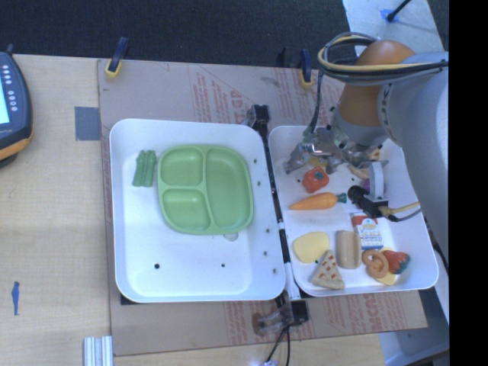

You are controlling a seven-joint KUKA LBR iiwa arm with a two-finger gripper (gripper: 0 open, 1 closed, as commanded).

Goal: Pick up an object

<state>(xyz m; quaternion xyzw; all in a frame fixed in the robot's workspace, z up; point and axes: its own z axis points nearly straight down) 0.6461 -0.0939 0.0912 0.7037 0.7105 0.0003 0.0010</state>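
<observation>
My gripper (pixel 306 161) hangs low over the far left part of the right bin (pixel 297 139), open with nothing between its fingers. Just in front of it lies a red tomato (pixel 315 178), close to or touching the fingertips. An orange carrot (pixel 314 201) lies a little nearer the front. Toward the bin's front are a yellow round piece (pixel 310 246), a tan bread roll (pixel 348 248), a pizza slice (pixel 327 271), a pretzel (pixel 374 261), a red strawberry (pixel 397 261) and a small carton (pixel 369 231).
The left bin (pixel 137 273) holds a green divided plate (pixel 206 189) and a green bean pod (pixel 144 168) at its far left. A handheld control pad (pixel 11 105) rests on the bench at the left edge. The arm (pixel 381 90) covers the right bin's far right corner.
</observation>
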